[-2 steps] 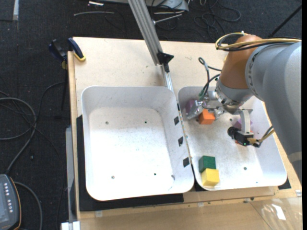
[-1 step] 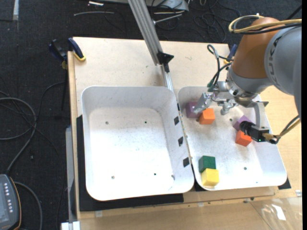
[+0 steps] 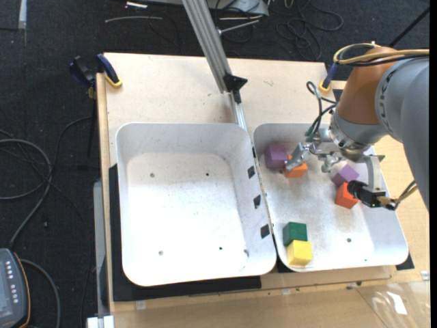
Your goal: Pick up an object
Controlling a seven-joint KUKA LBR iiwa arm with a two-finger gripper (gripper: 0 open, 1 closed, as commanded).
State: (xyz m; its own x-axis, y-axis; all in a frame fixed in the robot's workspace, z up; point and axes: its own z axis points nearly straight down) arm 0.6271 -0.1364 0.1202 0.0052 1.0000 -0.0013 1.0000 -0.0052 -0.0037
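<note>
Purple block (image 3: 276, 156), orange block (image 3: 296, 170) beside gripper (image 3: 305, 157)

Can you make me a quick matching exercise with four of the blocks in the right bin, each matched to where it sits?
Things:
1. yellow block
2. green block
3. large purple block
4. orange-red block

Places:
A. far left part of the bin, beside the small orange block
B. near edge of the bin, closest to the camera
C. right side, next to the smaller purple block
D. touching the yellow block, just behind it

Pairs: 1-B, 2-D, 3-A, 4-C
</note>
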